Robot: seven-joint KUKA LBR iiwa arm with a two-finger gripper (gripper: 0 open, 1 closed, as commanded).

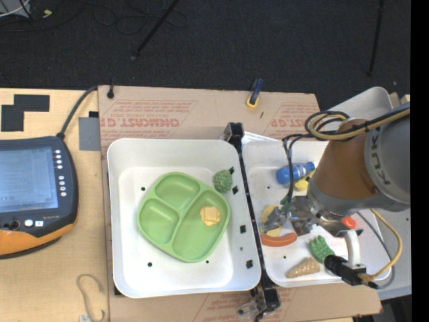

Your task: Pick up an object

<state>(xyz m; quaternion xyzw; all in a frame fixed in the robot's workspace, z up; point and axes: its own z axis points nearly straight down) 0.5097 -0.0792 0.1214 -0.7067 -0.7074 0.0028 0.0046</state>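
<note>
My gripper (pixel 287 221) is low inside the right bin (pixel 258 163), beneath the orange wrist band, among a cluster of small toy items. A yellow piece (pixel 269 212) and a red curved piece (pixel 278 239) lie right at its left side. A blue bottle-like object (pixel 292 174) sits at the back of that bin. A green pickle-shaped object (pixel 320 247) and a tan cone (pixel 303 267) lie at the front right. The wrist hides the fingertips, and nothing shows as held.
The left bin (pixel 127 159) holds a green divided plate (pixel 167 213) with a yellow piece (pixel 210 215) in one compartment, and a green broccoli-like item (pixel 223 179) beside it. A tablet (pixel 30 186) lies at far left. Cables (pixel 328 123) loop over the arm.
</note>
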